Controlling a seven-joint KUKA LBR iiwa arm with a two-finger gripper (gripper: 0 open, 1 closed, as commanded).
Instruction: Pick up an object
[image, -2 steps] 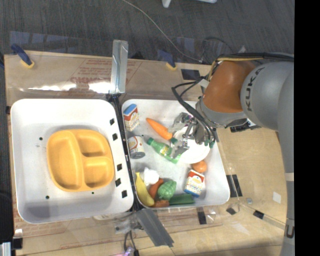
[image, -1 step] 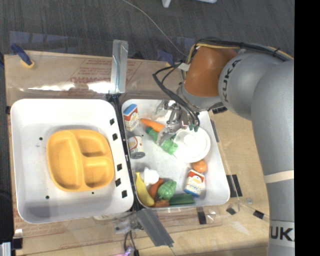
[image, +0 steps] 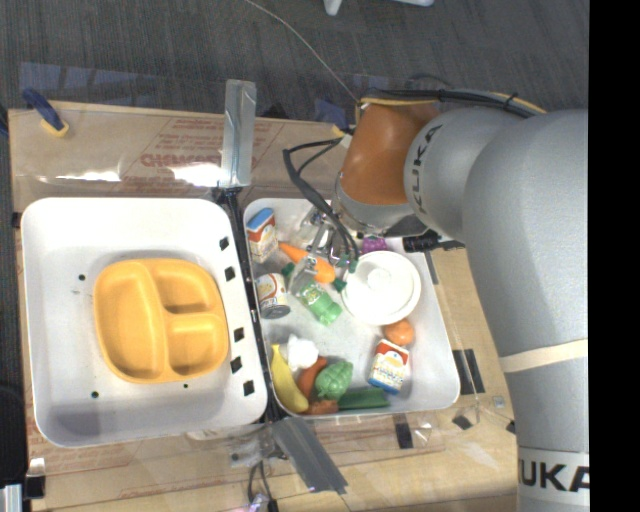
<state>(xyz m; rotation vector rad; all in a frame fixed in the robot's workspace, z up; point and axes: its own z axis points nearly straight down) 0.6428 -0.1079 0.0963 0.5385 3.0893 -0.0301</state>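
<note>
Pincer (image: 322, 250) low in right bin (image: 438, 345), over carrot (image: 310, 263); released or clenched, cannot tell. Carrot just under the tips, green bottle (image: 322, 305) just below, white plate (image: 382, 287) to the right, touching clutter. Best to centre on carrot, descend straight, avoid plate rim. Left bin (image: 50, 300) with yellow tray (image: 160, 318) well left; dark carpet (image: 150, 40) beyond bench.

Arm (image: 520, 250): large, smooth, rounded grey casing segments with a matte metallic sheen. Orange band (image: 378, 155) above the wrist, glossy, dome-shaped. Part of the KUKA lettering (image: 553, 475) in black on the lower segment; a pale seam line crosses the casing above it. Black cables (image: 300, 170) loop beside the wrist. Gripper (image: 325, 250): thin silvery metal parts.
</note>
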